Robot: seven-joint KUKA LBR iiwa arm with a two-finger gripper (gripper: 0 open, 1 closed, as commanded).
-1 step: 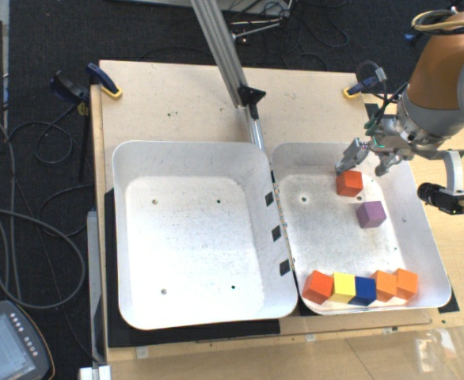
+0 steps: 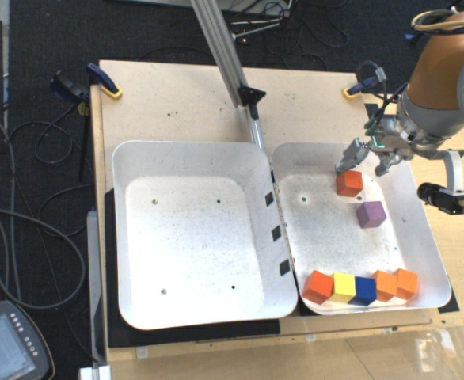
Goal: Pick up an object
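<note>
My gripper (image 2: 368, 161) hangs over the upper part of the right bin (image 2: 422, 236), its two grey fingers spread apart and open. An orange cube (image 2: 349, 183) lies just below and slightly left of the fingertips, not between them. A purple cube (image 2: 370, 213) rests a little lower and to the right. Along the bin's near edge sits a row of cubes: orange (image 2: 319, 286), yellow (image 2: 344, 286), blue (image 2: 364, 290), then two more orange ones (image 2: 396, 284).
The left bin (image 2: 137, 212) lies beside the right one, with a shared ridge between them. A slanted metal pole (image 2: 220, 42) crosses the bench at the top. Clamps sit at the board's far corners (image 2: 105, 81).
</note>
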